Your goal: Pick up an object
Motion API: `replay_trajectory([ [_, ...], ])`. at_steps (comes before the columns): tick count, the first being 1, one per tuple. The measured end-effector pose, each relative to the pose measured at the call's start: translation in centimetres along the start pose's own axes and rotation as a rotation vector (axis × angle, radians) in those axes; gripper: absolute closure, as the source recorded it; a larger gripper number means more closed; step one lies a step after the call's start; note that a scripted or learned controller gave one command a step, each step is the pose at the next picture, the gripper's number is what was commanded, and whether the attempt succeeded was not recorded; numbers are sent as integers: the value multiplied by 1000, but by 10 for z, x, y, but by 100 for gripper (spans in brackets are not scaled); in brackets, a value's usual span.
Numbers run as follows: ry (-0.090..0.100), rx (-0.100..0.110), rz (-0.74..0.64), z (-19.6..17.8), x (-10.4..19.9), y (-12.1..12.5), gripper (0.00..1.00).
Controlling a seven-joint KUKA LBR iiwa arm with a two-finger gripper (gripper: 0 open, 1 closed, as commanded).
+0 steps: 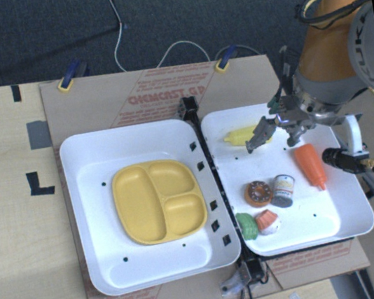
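My gripper (pixel 276 136) hovers over the back of the right bin (pixel 349 224), open, with nothing between its fingers (pixel 259 135). Its left finger is just right of a yellow banana-like piece (pixel 238 136). An orange carrot (pixel 310 165) lies to the lower right of the gripper. Nearer the front sit a brown donut (pixel 257 193) and a small can (pixel 283 190) side by side. A green item (pixel 246 225) and a red and white item (pixel 268 221) rest at the bin's front left.
The left bin (pixel 83 162) holds a yellow divided plate (pixel 158 199). A black divider (pixel 207 170) runs between the two bins. Both stand on a cardboard sheet (pixel 156 93) clamped at the back.
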State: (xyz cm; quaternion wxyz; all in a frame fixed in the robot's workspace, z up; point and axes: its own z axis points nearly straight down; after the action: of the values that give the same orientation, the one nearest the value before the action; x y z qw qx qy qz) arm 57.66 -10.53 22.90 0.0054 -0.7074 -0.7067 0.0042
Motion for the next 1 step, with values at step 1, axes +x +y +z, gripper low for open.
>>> replay_trajectory([
  [1,-1,-11,-3,-6,0,2,0],
])
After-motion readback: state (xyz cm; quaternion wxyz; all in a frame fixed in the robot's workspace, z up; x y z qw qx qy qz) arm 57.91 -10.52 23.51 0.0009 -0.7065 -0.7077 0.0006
